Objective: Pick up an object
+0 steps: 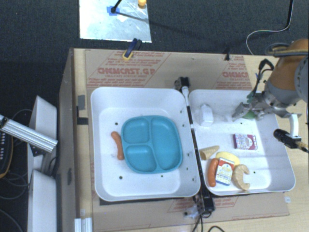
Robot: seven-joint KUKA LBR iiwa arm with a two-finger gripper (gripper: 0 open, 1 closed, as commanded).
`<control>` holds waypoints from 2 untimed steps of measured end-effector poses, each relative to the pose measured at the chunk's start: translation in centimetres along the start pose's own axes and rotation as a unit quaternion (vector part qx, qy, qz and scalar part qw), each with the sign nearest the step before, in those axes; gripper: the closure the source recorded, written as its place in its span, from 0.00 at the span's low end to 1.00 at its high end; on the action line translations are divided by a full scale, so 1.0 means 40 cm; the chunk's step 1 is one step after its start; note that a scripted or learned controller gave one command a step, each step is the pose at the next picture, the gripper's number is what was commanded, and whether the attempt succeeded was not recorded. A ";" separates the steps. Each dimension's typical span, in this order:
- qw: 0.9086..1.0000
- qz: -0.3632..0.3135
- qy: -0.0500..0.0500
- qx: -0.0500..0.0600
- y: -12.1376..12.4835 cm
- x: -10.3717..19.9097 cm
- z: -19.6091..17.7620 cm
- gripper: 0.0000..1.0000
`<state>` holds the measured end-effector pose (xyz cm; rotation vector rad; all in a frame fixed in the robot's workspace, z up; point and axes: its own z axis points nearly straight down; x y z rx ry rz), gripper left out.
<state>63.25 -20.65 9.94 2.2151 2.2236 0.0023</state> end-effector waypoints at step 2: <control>1.000 -0.003 -0.002 -0.008 0.104 0.003 -0.071 1.00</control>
